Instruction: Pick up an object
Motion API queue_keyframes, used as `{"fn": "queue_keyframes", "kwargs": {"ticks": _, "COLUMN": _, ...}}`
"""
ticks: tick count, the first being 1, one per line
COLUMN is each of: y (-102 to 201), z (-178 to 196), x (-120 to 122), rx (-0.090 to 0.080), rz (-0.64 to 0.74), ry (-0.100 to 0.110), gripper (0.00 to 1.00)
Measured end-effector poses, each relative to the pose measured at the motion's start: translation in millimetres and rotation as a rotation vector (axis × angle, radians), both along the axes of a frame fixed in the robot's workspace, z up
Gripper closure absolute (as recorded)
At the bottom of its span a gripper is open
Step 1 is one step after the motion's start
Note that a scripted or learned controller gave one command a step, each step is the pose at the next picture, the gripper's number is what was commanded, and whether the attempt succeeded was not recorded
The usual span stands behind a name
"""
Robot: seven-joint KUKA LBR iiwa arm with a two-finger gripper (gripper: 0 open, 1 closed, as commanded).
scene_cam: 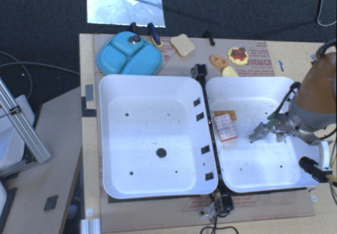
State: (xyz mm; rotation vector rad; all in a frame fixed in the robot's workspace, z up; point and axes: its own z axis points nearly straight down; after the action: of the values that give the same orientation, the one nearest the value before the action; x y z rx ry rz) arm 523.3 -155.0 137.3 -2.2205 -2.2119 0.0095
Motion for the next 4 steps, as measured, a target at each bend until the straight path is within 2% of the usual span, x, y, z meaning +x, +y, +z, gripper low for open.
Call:
{"fn": "queue_keyframes", "kwargs": {"ticks": 1, "y": -35, "z": -53, "x": 17, "rx": 0.000, "rz": 0.004, "ry": -0.015, "gripper": 0.00}}
{"fn": "queue_keyframes", "kwargs": {"ticks": 2, "y": -48, "z": -33, "x": 90, "rx": -0.005, "rz": 0.010, "ry": -0.021, "gripper": 0.00}}
{"fn": "queue_keyframes", "kwargs": {"ticks": 3, "y": 35, "z": -52, "x": 149, "rx": 0.001, "rz": 0.017, "ry": -0.018, "gripper": 0.00}}
{"fn": "queue_keyframes", "kwargs": {"ticks": 4, "y": 17, "z": -49, "x": 40, "rx": -0.004, "rz": 0.002, "ry": -0.019, "gripper": 0.00}}
